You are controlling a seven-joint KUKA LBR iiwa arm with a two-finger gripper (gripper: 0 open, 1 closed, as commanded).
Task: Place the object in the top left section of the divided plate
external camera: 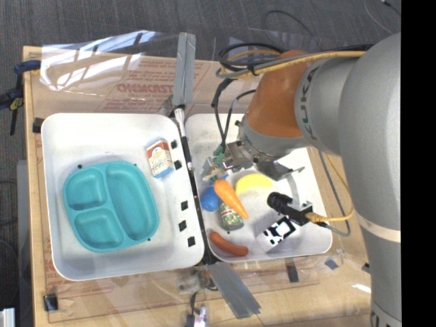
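Jaws low in right bin, just above carrot; state unreadable, buried under wrist, cannot tell wide or narrow. Nothing visibly held.

Target plate in left bin, teal, three sections, nothing in them. Top left section well apart from carrot, across the divider between bins.

Likely pick object: carrot, tight in a cluster. Touching or just beside carrot: blue piece, green-label bottle, yellow item. Sausage near, below carrot.

Risks, judged from layout:
- Double grab or glancing contact, because neighbours crowd carrot on both sides.
- Slip on tapered carrot if grip lands near the tip.
- Drop or snag at bin walls during transfer.
- Wrong section: top left borders the long right section and the lower one, so a small offset or roll puts it over a ridge.
- Carton near plate's upper right edge, a possible bump on approach.

Text: "KUKA" partly readable on arm. Red print on table, not legible. Carton label too small to read.
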